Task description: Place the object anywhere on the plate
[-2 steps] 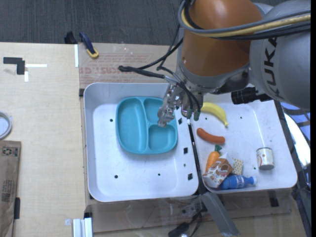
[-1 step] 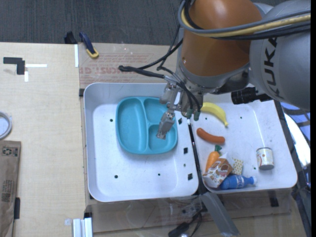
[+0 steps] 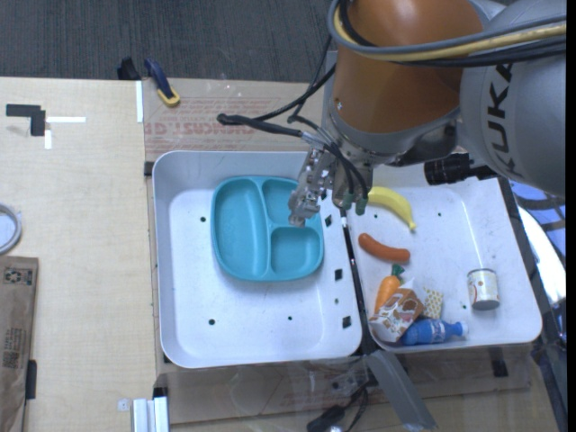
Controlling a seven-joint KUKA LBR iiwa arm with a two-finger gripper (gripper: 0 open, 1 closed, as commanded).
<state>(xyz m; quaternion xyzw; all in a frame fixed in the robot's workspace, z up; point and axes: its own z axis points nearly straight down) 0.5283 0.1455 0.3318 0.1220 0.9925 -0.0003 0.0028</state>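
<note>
A: What do we see at the plate (image 3: 252, 232)?

B: We see a teal plate with three compartments lying flat in one white bin (image 3: 180, 313). The gripper (image 3: 303, 211) hangs over the plate's right edge, about where the upper and lower small compartments meet.

A: Can we make out its grip?

B: No. From above we see it as one narrow metal shape, and we cannot tell whether it is spread or pressed together. We see nothing held in it.

A: And the things that could go on the plate?

B: We find them all to the right of the plate, in the neighbouring bin (image 3: 517, 327), past the wall that parts the two bins. The banana (image 3: 393, 204) is to the right of the plate's upper edge, just beyond the gripper. The red sausage (image 3: 384, 248) lies to the right of the plate's lower small compartment.

A: Further off?

B: Lower and to the right of the plate we see a carrot (image 3: 387, 290), touching a crumpled snack packet (image 3: 402, 309). A blue bottle (image 3: 434, 331) lies on its side against the packet's lower edge. A small can (image 3: 483, 289) is well apart from the plate, near the far right wall of that bin.

A: So which is the task's thing?

B: We cannot tell; each one is off the plate.
</note>
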